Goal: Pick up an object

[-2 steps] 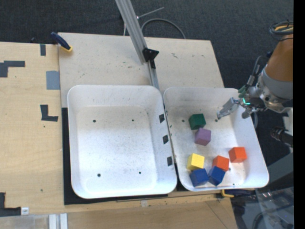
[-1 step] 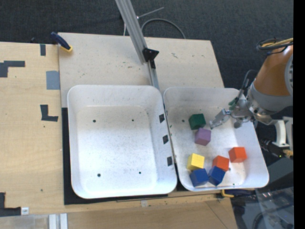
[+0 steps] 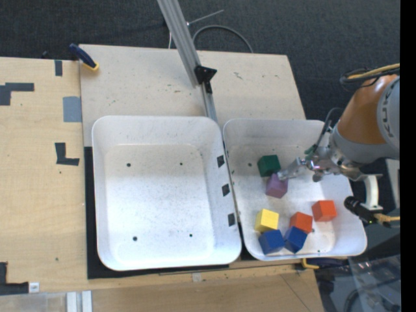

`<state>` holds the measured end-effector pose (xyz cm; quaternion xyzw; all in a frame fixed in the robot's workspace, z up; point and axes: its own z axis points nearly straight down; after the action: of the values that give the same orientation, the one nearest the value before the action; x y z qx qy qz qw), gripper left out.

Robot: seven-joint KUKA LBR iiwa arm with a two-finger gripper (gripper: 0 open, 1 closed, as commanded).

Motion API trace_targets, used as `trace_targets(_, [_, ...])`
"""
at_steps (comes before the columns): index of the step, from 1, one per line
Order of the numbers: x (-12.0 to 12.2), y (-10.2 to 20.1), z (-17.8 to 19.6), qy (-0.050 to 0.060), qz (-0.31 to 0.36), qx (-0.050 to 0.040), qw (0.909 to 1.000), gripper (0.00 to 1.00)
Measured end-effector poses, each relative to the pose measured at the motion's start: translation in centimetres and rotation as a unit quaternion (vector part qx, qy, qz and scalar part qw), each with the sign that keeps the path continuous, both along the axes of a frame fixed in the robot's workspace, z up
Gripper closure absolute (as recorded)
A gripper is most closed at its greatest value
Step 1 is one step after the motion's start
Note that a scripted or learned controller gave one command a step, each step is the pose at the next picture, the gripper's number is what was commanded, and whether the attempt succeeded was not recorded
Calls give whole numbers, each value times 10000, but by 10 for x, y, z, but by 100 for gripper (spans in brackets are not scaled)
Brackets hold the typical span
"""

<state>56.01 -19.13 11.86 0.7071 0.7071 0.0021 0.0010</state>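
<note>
Two white bins (image 3: 159, 130) on a scuffed tan bench (image 3: 39, 174), dark carpet (image 3: 312, 18) beyond; gripper (image 3: 284, 173) state unclear.

No text, label, brand, number or sign can be read anywhere here — nothing is printed on the tabletop (image 3: 39, 142), on either white bin, or on the coloured blocks. The dark tape shapes (image 3: 62, 153) stuck to the tabletop's left part are plain angular patches and spell no letters. The grey tape square (image 3: 72, 109) beside them is bare too. The small black marks (image 3: 226, 190) along the wall between the two bins are too small to make out — they may be clips or tags, and no writing shows on them.
</note>
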Motion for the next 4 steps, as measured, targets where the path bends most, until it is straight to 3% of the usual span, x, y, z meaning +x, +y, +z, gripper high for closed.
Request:
trace_targets(1, [5, -1, -3, -68, 6, -32, 10000, 0])
trace_targets(2, [7, -1, 9, -96, 3, -41, 9999, 100])
trace_targets(3, [13, 4, 69, -2, 11, -15, 10000, 100])
trace_targets(4, [15, 5, 122, -5, 10, -17, 10000, 100])
